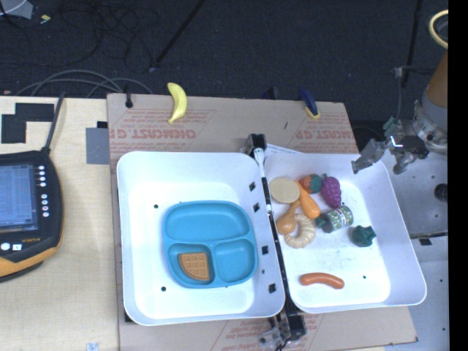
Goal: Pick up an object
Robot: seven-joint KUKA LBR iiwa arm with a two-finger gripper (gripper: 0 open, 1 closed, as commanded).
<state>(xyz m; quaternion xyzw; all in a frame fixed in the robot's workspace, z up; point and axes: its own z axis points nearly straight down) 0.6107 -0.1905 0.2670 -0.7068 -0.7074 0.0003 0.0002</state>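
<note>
The gripper (385, 154) hangs with its fingers spread wide and holding nothing, just over the far right edge of the right bin (398, 229). In that bin, a cluster of toy food sits near the far left corner, with purple grapes (332, 191), a carrot (308, 202) and a round cracker (284, 190), while a sausage (322, 280) lies alone toward the near edge. The left bin (139, 218) carries a blue divided plate (208, 229) with a waffle (194, 266) in its near left compartment.

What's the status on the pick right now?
Tool at right bin's upper right edge, nothing between its fingers. Toy food clustered mid-bin; sausage lies apart. Nothing blocking it.
</note>
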